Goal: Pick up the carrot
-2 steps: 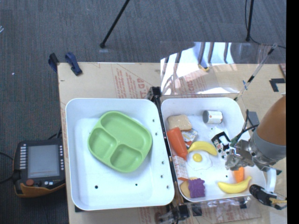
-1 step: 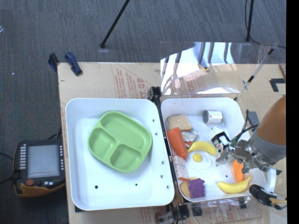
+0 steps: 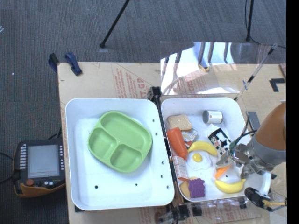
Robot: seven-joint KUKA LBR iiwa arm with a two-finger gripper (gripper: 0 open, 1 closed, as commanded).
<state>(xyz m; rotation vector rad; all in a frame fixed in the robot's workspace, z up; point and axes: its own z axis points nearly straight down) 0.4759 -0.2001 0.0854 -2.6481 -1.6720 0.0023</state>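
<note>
Down front in the right bin (image 3: 239, 107): yellow banana (image 3: 229, 186), purple grapes (image 3: 197, 188). Just behind the banana, what looks like the carrot (image 3: 222, 171), small, orange, lying tilted beside the fried egg (image 3: 198, 158). Hovering right above and behind it, the jaws; open or closed, cannot tell from here. Best to come straight down, straddle the thick middle, stay off banana and egg, close firmly, lift slowly. Farther back, a long red-orange piece (image 3: 177, 143). Not to be mistaken for the target.
</note>
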